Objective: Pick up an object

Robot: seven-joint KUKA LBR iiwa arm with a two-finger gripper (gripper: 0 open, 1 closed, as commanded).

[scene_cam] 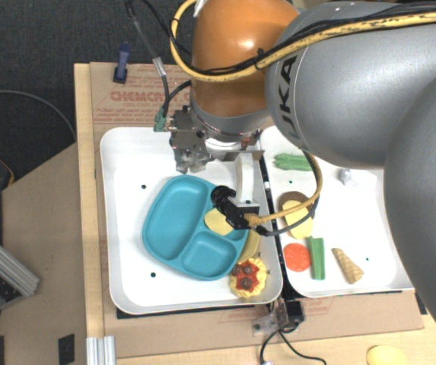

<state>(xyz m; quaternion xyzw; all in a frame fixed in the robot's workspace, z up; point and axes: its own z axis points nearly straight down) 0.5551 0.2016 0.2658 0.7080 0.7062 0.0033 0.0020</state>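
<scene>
My gripper (192, 158) hangs under the orange wrist over the left bin (122, 204), just above the far rim of a blue divided plate (179, 230). Nothing shows in its grasp. A pale yellow disc (218, 220) lies at the plate's right edge, with a yellow banana-like piece (251, 244) beside it. A red and yellow toy pizza slice (249, 277) sits in the left bin's near right corner. The arm hides much of the far part of both bins.
The right bin (370, 204) holds a green vegetable (292, 162) at the back, a brown ring (294, 204), an orange-red disc (297, 257), a green stick (316, 257) and a tan cone (348, 265). Cardboard (126, 93) lies behind the bins.
</scene>
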